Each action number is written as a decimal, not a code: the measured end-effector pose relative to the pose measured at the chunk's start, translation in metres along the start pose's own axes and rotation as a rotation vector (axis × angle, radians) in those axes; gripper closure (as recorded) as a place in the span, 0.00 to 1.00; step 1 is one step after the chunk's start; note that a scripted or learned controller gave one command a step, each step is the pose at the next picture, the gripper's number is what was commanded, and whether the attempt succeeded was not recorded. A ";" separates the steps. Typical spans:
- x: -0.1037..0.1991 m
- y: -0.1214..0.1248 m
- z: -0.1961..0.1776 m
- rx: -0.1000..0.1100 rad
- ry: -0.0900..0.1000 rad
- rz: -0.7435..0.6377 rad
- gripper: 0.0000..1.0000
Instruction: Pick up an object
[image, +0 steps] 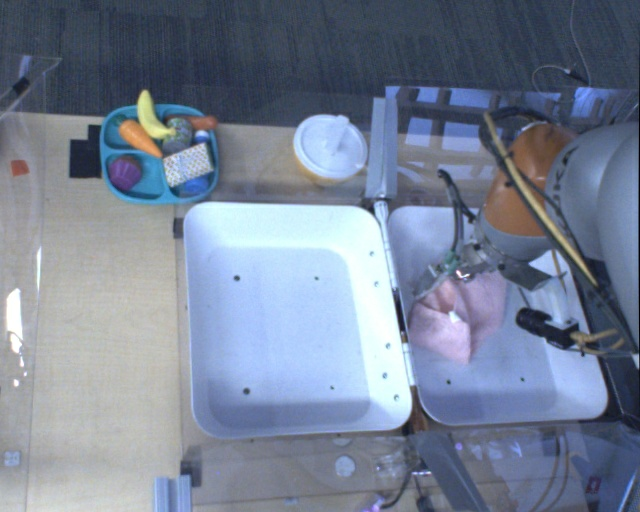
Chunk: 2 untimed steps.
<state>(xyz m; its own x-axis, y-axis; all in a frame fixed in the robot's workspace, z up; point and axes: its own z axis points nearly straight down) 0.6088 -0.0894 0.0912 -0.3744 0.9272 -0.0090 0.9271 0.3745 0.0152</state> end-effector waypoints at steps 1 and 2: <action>-0.002 0.003 -0.013 -0.008 -0.007 -0.002 1.00; 0.011 0.034 -0.094 0.013 0.004 0.399 1.00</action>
